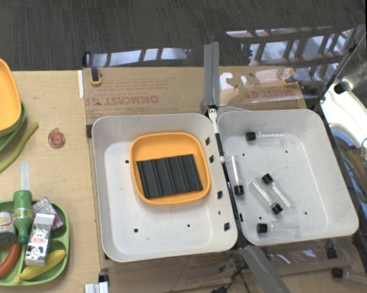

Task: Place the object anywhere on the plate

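Already the dark slab [170, 176] lies flat on the plate [138, 152], so the task looks done; vials [272, 192] sit well right of the plate.

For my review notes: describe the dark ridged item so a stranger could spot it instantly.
Start at the left white bin. An orange plate sits in its upper middle, and on that plate lies the ribbed black slab. Unlike the clear, black-capped vials in the right bin, it is flat, rectangular and dark all over.
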